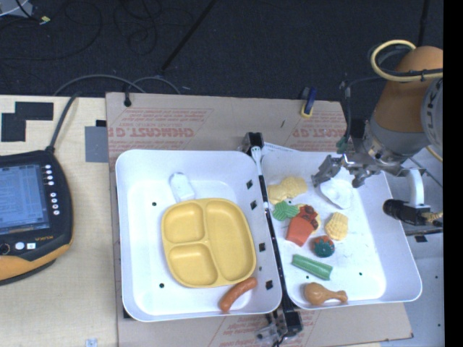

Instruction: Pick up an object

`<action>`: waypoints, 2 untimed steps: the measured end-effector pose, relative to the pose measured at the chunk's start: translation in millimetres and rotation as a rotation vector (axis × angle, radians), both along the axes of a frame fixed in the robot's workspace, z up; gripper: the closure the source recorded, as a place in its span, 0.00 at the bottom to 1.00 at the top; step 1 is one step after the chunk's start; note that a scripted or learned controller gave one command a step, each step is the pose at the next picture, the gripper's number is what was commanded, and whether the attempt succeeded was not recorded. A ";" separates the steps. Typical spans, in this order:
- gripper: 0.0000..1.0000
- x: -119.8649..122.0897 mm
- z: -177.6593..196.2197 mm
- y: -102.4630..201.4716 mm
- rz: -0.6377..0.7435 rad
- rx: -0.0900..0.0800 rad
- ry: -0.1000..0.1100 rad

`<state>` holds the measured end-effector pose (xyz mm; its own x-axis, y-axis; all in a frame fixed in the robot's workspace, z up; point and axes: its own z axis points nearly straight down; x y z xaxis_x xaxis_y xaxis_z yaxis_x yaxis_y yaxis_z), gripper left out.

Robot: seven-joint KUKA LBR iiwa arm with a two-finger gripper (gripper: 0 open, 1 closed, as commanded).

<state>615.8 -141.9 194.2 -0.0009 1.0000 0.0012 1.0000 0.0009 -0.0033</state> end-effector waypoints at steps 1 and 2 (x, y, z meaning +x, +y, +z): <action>0.00 -61.7 -88.9 -0.7 -0.002 -0.006 -0.017; 0.00 -127.2 -102.3 61.2 0.000 -0.006 -0.017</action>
